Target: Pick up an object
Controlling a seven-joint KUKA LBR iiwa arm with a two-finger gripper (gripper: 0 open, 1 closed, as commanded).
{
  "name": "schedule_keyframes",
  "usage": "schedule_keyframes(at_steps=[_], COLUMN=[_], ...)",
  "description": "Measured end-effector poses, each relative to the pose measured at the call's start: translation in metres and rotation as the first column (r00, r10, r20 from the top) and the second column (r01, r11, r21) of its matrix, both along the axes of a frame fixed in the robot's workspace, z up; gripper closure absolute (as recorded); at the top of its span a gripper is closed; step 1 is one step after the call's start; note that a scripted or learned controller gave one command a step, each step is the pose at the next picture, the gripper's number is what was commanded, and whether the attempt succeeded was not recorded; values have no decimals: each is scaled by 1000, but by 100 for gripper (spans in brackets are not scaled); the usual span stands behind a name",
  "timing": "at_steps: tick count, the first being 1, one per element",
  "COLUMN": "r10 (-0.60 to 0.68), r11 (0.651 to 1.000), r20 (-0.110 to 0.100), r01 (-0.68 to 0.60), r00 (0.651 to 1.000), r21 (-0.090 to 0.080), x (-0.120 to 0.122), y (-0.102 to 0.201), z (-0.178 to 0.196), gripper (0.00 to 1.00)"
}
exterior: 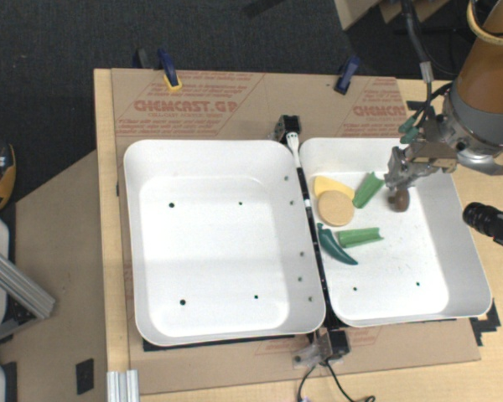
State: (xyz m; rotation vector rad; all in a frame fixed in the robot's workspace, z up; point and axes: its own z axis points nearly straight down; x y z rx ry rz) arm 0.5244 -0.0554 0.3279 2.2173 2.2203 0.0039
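The right bin [453, 258] holds a small pile near its left wall. In it lie a yellow piece [332, 188], a tan round disc [338, 212], a light green stick [367, 190] leaning upward to the right, a flatter green piece [360, 238] and a dark teal strip [336, 249]. My gripper [397, 193] hangs over the bin's upper middle, just right of the light green stick. A small dark brownish shape [397, 200] sits at its tip; whether that is an object or part of the gripper is unclear.
The left bin [210, 233] lies beside the right one, with a black divider [306, 216] between them. Both rest on a cardboard sheet [235, 99] held by clamps [168, 72] at the back. A black cylinder [489, 222] juts in at the right bin's edge.
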Motion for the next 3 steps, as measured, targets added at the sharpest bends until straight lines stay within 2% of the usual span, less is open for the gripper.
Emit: schedule_keyframes(at_steps=[1, 2, 3], r10=[-7, -1, -1], r11=[1000, 1000, 1000], r20=[-9, -2, -4], r01=[7, 1, 1], r00=[1000, 1000, 1000], r21=[1, 0, 1], x=[-47, -44, -44], y=[-42, -39, -39], z=[-11, 0, 0], gripper=[100, 100, 0])
